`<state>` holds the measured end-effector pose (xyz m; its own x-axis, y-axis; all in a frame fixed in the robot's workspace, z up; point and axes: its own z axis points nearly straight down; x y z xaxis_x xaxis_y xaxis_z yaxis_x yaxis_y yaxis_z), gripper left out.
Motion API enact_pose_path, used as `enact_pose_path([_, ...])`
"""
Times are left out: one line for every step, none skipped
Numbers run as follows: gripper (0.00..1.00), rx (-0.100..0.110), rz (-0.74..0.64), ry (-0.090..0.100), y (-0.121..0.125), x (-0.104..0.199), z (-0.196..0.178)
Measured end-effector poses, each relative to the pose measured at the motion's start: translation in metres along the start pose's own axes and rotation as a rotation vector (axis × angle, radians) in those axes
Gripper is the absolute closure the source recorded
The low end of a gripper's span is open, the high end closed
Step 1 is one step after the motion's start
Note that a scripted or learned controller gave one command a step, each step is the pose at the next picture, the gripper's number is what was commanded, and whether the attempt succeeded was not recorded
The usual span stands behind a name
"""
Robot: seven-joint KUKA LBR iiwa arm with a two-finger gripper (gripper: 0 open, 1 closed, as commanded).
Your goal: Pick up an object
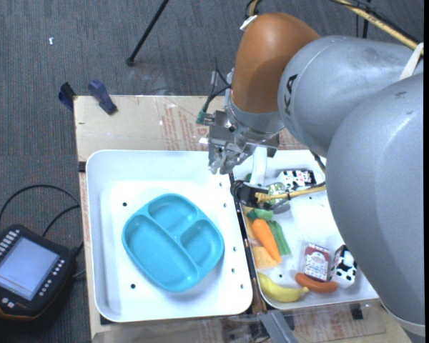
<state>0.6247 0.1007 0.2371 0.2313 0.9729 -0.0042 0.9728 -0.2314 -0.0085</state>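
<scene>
Holding 1 blue tray (173, 243), 2 bins (100, 191) (white)

Left bin (100, 191): open floor along its edges; a blue divided plate (173, 241) occupies the centre. Right bin (365, 284): crowded, with carrot (266, 239), banana (282, 289), sausage (316, 284) and a small red carton (316, 261) lying close together, gaps narrow. The grey arm (357, 120) overhangs its far and right portions.

Divided plate (173, 242) in left bin (100, 184), carrot (266, 239), banana (282, 290) and sausage (316, 284) in right bin (365, 286)
</scene>
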Motion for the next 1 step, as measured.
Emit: enact_pose_path([1.00,0.000,-0.209,0.001,-0.0240,-0.0462,-0.0429])
